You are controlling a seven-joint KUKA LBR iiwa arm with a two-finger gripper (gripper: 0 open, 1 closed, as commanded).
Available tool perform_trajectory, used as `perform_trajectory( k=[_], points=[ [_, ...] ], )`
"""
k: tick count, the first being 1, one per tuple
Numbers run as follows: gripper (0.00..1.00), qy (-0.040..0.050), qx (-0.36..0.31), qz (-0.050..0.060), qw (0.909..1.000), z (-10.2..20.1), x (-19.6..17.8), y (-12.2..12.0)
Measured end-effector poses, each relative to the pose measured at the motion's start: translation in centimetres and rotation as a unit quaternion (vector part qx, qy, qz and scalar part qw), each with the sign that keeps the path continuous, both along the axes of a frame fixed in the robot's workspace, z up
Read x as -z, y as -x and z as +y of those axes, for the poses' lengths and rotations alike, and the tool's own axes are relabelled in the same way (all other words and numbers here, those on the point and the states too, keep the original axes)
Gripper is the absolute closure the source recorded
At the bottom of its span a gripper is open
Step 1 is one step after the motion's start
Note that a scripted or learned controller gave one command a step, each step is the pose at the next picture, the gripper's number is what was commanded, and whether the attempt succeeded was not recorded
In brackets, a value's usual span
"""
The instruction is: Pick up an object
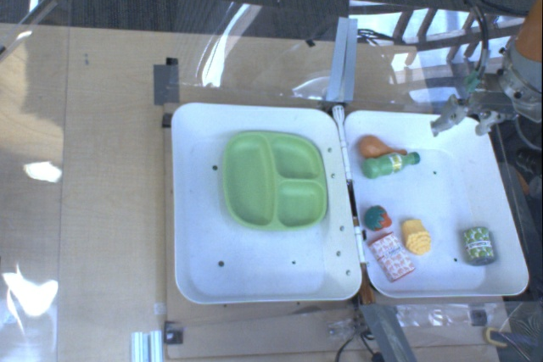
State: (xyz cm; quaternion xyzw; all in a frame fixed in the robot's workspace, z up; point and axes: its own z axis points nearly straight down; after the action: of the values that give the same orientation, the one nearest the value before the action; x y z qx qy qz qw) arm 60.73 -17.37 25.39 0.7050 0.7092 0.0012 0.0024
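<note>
The gripper (462,116), its jaws' state indiscernible, is pictured at upper right, with the green bottle (389,164) lying lengthwise lower left of it.

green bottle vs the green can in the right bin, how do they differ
The green bottle lies on its side near the bin's back-left, touching an orange toy; the green can sits alone at the front-right. The bottle is long and slim with a yellow band; the can is short, stubby and darker. Both are green and lie in the right bin.
</note>
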Motion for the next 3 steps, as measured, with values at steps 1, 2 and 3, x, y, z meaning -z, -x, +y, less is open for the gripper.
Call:
perform_trajectory(
  k=[1, 2, 3],
  points=[
    [0.0, 0.0014, -0.026, -0.009, 0.9996, 3.4, 13.2, -0.3],
    [0.0, -0.0027, -0.143, 0.009, 0.9897, 1.7, 15.7, -5.7],
    [0.0, 0.01, -0.197, 0.019, 0.9803, 4.0, 16.5, -5.2]
  ],
)
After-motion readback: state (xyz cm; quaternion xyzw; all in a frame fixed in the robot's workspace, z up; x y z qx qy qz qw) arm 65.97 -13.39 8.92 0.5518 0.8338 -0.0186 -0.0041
